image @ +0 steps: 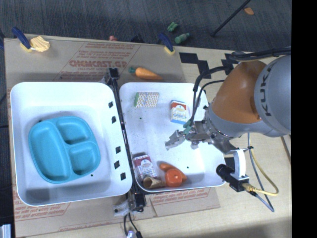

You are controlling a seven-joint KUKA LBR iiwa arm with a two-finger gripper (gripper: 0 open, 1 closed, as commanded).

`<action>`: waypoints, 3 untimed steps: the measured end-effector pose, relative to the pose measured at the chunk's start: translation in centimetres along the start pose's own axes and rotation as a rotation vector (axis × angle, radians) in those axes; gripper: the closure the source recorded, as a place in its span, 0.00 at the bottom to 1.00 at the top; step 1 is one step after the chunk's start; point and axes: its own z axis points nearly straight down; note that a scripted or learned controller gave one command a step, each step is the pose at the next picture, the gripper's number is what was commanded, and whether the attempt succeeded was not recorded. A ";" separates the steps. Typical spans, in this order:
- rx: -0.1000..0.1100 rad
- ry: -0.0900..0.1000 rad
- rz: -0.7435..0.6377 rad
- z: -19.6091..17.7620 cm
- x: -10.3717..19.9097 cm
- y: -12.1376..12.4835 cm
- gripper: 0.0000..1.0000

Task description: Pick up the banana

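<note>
My gripper (174,140) hangs over the middle of the right bin (148,133), above bare white floor, with nothing visibly in it. At the bin's front edge lie a red packet (143,164), an orange-red round fruit (174,177) with an orange piece (164,166) beside it, and a tan-brown object (152,183). Whether that tan object is the banana I cannot tell. These sit to the front left of the gripper. The arm's grey body and orange band (240,98) cover the bin's right side.
A checkered box (146,99) and a small red-and-white carton (179,111) lie at the back of the right bin. The left bin (20,133) holds a blue divided tray (63,147). A carrot (146,73) lies on the cardboard behind the bins.
</note>
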 end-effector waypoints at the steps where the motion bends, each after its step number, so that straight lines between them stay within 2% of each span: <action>1: 0.001 0.000 0.146 1.7 5.5 -0.2 0.00; 2: -0.002 -0.002 0.019 1.7 16.0 1.6 0.00; 3: 0.003 -0.002 -0.405 8.9 26.5 1.0 0.00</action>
